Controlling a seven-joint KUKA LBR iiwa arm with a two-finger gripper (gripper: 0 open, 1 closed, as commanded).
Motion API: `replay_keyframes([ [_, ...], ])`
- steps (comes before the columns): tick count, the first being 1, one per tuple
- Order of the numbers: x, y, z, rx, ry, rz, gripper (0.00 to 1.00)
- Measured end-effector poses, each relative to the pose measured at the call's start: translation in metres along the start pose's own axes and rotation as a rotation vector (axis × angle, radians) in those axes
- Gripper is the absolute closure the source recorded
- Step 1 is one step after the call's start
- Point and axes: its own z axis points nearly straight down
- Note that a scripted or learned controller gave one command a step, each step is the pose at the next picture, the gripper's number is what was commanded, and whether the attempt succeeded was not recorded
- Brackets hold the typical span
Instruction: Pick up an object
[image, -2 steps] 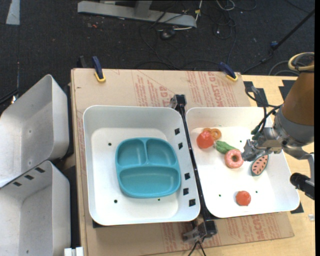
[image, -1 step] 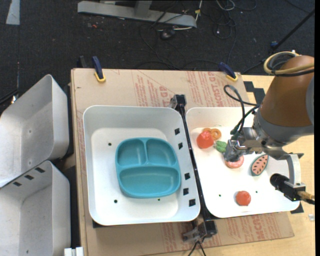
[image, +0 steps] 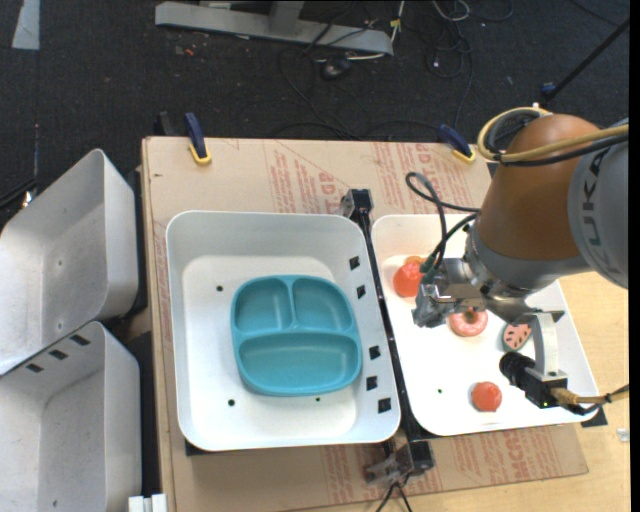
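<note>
Gripper hangs over the right bin; whether its fingers are apart cannot be told. Four small toys lie there: an orange-red one, a pink ring, a round red piece, perhaps a watermelon slice. The left bin holds one teal divided plate, long axis across. The table is brown board.

The arm bears the letters "UK"; red print on the cardboard is unreadable.
</note>
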Motion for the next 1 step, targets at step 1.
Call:
replay_keyframes([
  [1,0.0446,0.0170,0.0084,-0.001,-0.001,0.001,1.00],
])
